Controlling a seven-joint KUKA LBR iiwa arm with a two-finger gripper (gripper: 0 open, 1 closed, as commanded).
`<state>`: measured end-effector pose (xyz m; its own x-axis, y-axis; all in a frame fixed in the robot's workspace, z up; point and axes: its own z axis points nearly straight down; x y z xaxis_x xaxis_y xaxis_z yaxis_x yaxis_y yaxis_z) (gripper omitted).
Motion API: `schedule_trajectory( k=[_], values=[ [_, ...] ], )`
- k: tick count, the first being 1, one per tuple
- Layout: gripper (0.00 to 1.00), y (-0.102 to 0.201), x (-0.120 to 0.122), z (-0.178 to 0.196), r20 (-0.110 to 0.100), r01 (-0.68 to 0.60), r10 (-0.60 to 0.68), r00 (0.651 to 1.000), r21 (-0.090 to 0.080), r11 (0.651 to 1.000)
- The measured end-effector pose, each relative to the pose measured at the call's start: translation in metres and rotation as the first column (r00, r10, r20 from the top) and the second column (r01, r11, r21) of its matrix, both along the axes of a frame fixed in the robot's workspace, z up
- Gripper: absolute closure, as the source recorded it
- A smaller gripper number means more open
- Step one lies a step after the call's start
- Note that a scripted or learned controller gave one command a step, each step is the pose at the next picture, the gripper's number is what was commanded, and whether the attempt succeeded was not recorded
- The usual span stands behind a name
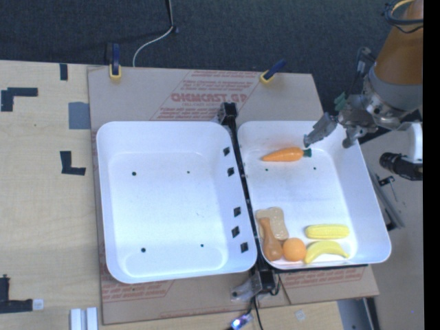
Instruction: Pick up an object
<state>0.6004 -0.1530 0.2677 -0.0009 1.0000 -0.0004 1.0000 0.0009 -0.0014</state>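
Observation:
An orange carrot (282, 155) with a green tip lies in the right bin (357, 184), toward its back. My gripper (333, 136) hangs over the back right part of that bin, just right of and above the carrot's green end. Its two fingers (315, 132) are spread open with nothing between them. At the bin's front lie a tan bread-like piece (272, 224), an orange ball (294, 249), a yellow corn-like piece (326, 232) and a yellow banana (327, 251).
The left bin (165, 198) sits beside the right one, joined by a black clip strip (237, 184). Both rest on a cardboard sheet (206, 95) held by clamps at the back. A cable runs behind the bins.

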Motion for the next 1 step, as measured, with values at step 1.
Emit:
schedule_trajectory(
  k=[1],
  values=[
    [0.0,0.0436,0.0212,0.196,0.021,-0.005,0.005,1.0,-0.003,1.0]
  ],
)
